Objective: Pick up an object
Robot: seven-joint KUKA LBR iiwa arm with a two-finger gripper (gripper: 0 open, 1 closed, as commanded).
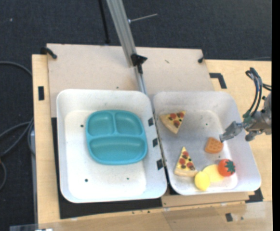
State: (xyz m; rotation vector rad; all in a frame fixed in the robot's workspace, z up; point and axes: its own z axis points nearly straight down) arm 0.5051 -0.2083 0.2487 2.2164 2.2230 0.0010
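**Gripper hovering over the right bin's edge**

We are seeing the left bin [67,143] carrying a teal divided plate [116,137], with the right bin [197,102] sitting beside it. The gripper [231,131] is entering at 3 o'clock, cut off by the frame; we cannot tell how its jaws stand. An orange cookie-like piece [213,146] is lying just at its 7 o'clock. Two pizza slices [173,121] [185,162], a yellow fruit [207,177] and a tomato [226,167] are sharing that bin.
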